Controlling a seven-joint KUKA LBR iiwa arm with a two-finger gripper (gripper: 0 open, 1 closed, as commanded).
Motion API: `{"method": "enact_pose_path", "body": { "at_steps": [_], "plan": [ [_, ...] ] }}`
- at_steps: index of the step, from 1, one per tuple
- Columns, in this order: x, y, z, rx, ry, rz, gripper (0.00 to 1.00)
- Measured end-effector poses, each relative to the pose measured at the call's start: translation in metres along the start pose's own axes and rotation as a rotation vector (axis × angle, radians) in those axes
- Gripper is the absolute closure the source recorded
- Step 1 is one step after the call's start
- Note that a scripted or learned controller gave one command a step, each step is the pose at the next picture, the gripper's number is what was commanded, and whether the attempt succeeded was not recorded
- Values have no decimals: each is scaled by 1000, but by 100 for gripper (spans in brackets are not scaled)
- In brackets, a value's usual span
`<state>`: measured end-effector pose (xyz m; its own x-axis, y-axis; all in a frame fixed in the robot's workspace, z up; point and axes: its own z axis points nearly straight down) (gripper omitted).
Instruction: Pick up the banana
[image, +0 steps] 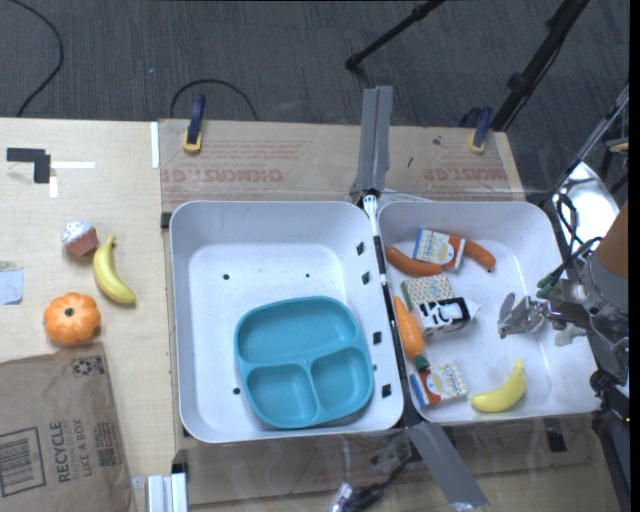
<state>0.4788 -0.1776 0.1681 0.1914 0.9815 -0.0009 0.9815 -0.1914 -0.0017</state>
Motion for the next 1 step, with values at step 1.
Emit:
{"method": "enact_pose_path", "body": {
  "at_steps": [1],
  "plan": [
    [-16,1,3,1,0,159,0]
  ]
}}
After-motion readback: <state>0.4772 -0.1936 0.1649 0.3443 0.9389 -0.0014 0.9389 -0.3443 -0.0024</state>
